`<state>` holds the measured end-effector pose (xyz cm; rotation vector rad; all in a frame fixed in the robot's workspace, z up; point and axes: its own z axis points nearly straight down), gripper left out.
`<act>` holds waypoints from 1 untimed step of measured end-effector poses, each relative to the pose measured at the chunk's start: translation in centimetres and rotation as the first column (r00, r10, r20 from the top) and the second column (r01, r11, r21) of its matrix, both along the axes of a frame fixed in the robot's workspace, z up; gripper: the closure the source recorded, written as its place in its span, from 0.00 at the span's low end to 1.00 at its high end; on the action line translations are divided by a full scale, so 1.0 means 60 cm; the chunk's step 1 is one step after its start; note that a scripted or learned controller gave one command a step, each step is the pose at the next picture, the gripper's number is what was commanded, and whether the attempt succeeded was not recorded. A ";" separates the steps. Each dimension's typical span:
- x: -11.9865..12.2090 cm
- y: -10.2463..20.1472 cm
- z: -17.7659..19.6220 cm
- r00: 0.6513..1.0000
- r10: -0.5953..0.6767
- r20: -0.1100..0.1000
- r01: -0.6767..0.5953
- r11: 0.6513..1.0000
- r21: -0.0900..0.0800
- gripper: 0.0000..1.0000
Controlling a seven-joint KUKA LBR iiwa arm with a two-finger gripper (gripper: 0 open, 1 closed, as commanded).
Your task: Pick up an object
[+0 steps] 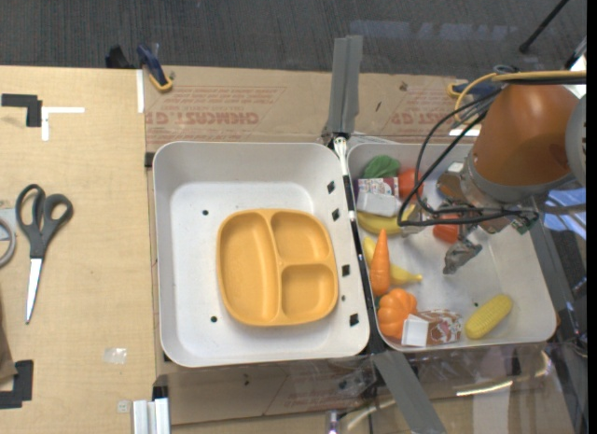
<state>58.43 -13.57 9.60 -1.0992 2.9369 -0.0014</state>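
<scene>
Gripper (460, 257) in right bin, corn cob (488, 316) just below-right, apart.

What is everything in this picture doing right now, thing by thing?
Gripper: hanging low in the right bin, nothing seen between its fingers.
Orange divided plate: flat in the left bin.
Carrot: lying in the right bin.
Corn cob: lying near the right bin's front corner.
Scissors: closed, on the bench.

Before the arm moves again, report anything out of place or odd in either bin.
Nothing stands out. The orange divided plate sits flat in the left bin; the toy foods lie loose in the right bin.
</scene>
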 end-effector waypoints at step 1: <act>-0.011 -0.117 -0.003 1.000 0.003 0.003 -0.003 1.000 -0.002 0.00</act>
